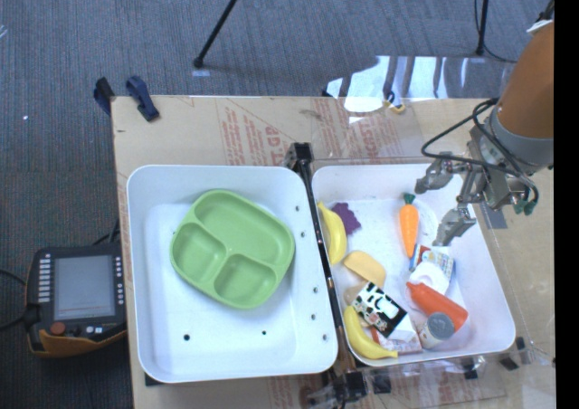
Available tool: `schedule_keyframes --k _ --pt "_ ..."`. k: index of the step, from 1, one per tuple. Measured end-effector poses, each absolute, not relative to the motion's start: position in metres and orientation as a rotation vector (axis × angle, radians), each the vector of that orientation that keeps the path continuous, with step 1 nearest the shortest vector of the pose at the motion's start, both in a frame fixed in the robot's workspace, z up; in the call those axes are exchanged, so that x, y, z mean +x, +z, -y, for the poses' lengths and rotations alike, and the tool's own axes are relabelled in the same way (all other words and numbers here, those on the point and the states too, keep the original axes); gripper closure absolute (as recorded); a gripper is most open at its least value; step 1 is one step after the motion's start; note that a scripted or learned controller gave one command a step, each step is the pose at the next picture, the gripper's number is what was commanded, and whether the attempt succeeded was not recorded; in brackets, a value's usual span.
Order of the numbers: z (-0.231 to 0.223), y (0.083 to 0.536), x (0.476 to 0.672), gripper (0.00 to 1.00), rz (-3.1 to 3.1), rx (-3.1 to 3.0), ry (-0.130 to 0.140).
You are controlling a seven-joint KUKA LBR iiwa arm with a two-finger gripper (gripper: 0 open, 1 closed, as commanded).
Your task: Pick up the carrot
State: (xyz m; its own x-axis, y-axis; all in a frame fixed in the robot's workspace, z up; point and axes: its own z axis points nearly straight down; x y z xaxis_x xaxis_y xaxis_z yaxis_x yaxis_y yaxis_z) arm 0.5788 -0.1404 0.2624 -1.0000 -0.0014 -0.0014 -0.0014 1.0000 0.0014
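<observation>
Camera view: carrot (409,226) lay upright-ish in the right bin (503,308), greens toward the far wall, clear of the banana (333,232) and the purple piece (346,215). Gripper (455,202) hovered just right of it, fingers spread wide, nothing between them. Risk: the descent lands off-centre, one finger clips the carton (434,262) beside the carrot, and the carrot rolls away.
</observation>
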Motion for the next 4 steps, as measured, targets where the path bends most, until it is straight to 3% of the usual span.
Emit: schedule_keyframes --k 1,2,3,4 --pt "0.166 0.122 0.621 0.0 -3.151 0.198 0.009" --pt "0.183 0.087 0.63 0.0 -3.086 0.594 0.002" --pt "0.181 0.1 0.634 1.0 -3.081 0.581 0.002" --pt "0.187 0.174 0.629 1.0 -2.928 1.113 0.002"
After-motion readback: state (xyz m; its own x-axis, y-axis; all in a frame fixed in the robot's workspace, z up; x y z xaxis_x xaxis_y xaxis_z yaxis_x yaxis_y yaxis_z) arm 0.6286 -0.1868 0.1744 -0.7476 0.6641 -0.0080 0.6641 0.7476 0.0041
